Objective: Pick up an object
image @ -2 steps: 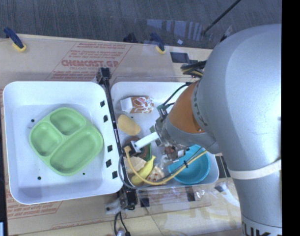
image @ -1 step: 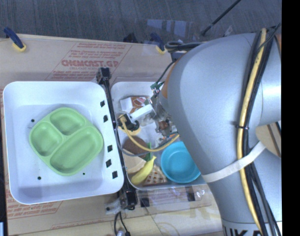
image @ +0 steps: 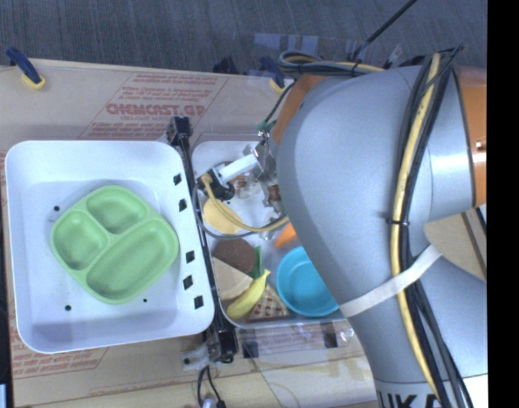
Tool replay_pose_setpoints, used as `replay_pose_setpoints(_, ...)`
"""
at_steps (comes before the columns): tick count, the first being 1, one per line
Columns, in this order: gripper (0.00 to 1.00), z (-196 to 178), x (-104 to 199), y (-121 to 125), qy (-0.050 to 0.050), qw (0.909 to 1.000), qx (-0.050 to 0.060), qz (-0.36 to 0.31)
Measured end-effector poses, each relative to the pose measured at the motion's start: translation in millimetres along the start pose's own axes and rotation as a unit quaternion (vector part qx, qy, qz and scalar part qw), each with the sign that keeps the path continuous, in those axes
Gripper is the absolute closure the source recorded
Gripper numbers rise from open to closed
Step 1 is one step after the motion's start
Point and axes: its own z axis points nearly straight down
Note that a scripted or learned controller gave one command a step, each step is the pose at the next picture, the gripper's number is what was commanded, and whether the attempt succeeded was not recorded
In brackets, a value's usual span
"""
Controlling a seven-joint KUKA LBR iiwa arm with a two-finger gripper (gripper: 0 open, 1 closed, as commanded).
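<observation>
Tool (image: 242, 170) sits low in the right bin (image: 210, 155), near its top end; can't tell if it's spread or pinched, nothing visibly held. Candidates crowd just below: yellow bowl (image: 221, 219), brown wedge (image: 234, 253), banana (image: 251, 294), blue bowl (image: 303, 286), an orange piece (image: 284, 235) (mostly hidden by the arm (image: 369, 194)). Risk: packed items touching, so a grab may skid off a bowl rim or nudge neighbours. Left bin (image: 21, 228) holds a green divided plate (image: 115, 243), well apart
</observation>
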Motion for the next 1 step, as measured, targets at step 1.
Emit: replay_pose_setpoints(1,0.0,1.1,-72.9,-0.8,0.001,0.9981,0.001,-0.061)
